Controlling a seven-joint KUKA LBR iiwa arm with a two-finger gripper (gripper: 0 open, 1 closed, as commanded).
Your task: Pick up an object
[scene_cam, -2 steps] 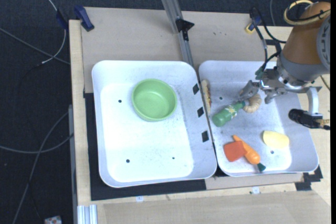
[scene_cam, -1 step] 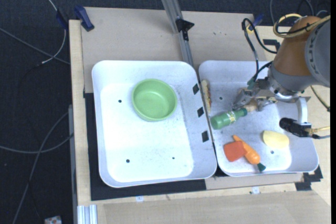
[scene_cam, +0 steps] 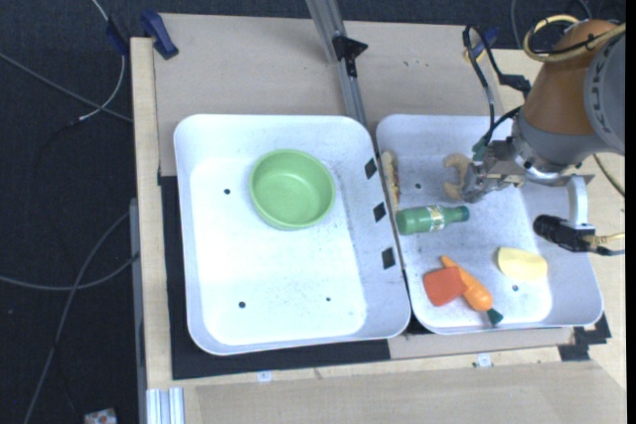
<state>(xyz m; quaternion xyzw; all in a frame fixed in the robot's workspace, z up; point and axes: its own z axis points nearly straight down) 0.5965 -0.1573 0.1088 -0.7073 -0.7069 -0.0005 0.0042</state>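
While the arm reaches into the right bin point(scene_cam: 581, 298), gripper point(scene_cam: 464, 184) above green bottle point(scene_cam: 431, 218), finger state cannot be told, green bowl point(scene_cam: 291, 189) in left bin point(scene_cam: 214, 313).

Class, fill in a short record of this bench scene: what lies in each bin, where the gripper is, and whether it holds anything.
left bin: green bowl
right bin: green bottle lying on its side, carrot, orange piece, yellow piece
gripper: over right bin, just above the bottle's cap end
held: nothing seen between the fingers
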